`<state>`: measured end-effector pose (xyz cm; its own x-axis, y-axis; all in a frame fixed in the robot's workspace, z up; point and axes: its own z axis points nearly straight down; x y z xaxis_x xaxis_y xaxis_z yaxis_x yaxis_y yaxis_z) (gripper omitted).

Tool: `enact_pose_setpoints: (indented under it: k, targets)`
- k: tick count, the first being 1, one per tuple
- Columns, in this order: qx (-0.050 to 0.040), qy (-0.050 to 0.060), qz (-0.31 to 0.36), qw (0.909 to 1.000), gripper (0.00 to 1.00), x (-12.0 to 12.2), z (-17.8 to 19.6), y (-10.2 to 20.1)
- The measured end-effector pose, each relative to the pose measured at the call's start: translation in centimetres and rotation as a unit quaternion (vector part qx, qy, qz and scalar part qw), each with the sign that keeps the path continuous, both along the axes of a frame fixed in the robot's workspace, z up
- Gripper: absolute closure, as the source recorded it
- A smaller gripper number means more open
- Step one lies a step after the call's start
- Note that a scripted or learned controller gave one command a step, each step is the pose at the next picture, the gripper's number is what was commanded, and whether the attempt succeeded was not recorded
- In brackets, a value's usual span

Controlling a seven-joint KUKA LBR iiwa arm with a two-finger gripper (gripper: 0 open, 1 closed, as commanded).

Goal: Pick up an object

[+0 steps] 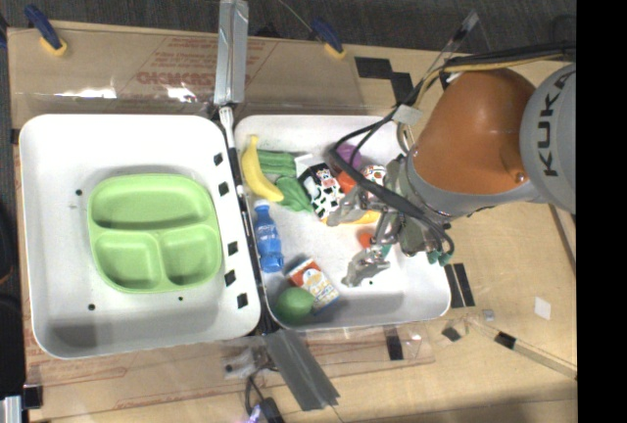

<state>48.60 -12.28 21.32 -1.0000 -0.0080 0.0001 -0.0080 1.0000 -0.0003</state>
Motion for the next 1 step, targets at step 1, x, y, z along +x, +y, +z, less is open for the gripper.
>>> enact_pose_setpoints:
  k: [1]
  targets:
    - [0.0015, 0.005, 0.004, 1.0000, 0.00, 4.68, -10.78, -2.63]
